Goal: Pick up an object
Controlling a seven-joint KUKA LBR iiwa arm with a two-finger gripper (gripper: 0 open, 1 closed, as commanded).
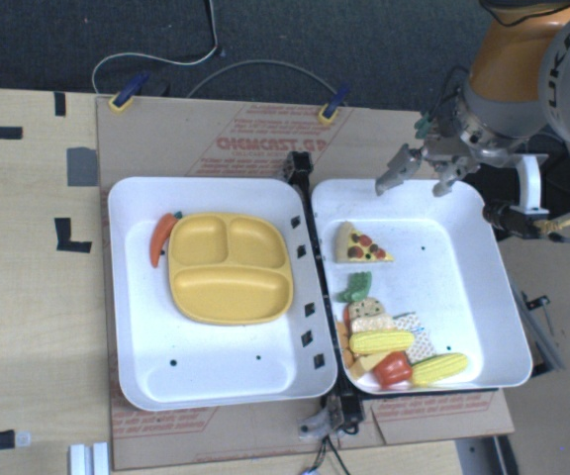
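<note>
Left bin (137, 364) holding a divided plate (231, 267) with a carrot (161, 237) just left of it, right bin (483, 295) holding a pizza slice (361, 245) behind a pile of toy food (394, 344), gripper (422, 181) above its far rim

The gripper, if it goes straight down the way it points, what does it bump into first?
Probably the bare white floor of the right bin. The open gripper hangs over its far edge, and the pizza slice lies off to the side. Depth is hard to judge.
</note>
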